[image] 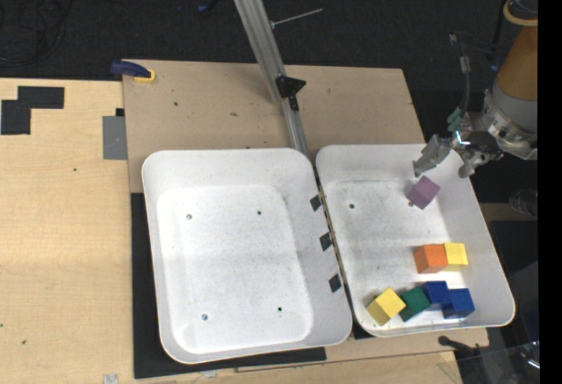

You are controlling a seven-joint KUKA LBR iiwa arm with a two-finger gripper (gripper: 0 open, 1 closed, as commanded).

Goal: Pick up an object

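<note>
Your arm reaches in from the right edge of the frame, its orange band high at the upper right; the gripper hangs over the upper right corner of the right-hand bin, its two grey fingers spread apart with nothing between them. Just below the left finger you see a purple block, tilted so its corners point up-right and down-left; it looks near-cubic, so you cannot tell a long axis, and whether it touches the fingertip or rests on the bin floor cannot be told from this slant. Lower in the same bin, toward the lower right of the frame, an orange block sits touching a yellow block on its right; beneath them, along the bin's near rim, a second yellow block, a green block and a blue block lie in a row, left to right, close together. The left-hand bin fills the centre of the frame; a grey metal rail slants from the top centre down to the seam between the two bins.
</note>
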